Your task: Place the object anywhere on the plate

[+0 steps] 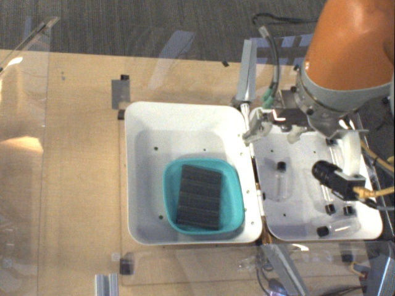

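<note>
A teal plate (pixel 232 196) sits in the left bin (pixel 143 165), toward its front right. A dark grey ribbed block (pixel 199 196) lies flat on the plate, roughly in its middle. My gripper (pixel 339 209) hangs over the right bin (pixel 302 217), well to the right of the plate. Its two dark fingertips (pixel 330 209) stand apart with nothing between them. The orange and grey arm hides the right bin's far corner.
In the right bin lie a small black piece (pixel 281 165), a clear tube-like item (pixel 281 187) and another small black piece (pixel 322 231) near the front wall. A metal post (pixel 245 73) stands behind the gap between the bins.
</note>
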Controlling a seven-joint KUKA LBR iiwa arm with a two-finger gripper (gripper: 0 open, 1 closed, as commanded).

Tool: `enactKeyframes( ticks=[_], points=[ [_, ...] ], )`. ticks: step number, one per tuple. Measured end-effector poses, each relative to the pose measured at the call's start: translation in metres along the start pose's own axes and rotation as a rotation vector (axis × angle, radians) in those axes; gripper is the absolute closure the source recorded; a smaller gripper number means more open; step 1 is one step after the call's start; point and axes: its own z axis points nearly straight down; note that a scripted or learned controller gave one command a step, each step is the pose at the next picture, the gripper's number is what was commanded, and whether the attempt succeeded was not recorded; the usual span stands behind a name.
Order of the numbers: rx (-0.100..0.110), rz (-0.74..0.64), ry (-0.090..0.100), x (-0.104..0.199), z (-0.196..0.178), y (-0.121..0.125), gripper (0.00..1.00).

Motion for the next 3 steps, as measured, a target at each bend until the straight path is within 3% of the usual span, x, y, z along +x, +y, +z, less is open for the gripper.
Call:
enactKeyframes(
  ticks=[1, 2, 3],
  points=[
    [-0.008, -0.009, -0.001, 0.001, -0.011, 0.003, 1.00],
    [0.002, -0.032, 0.001, 0.062, -0.034, 0.003, 1.00],
    [0.009, -0.027, 0.001, 0.133, 0.047, 0.005, 1.00]
  ],
)
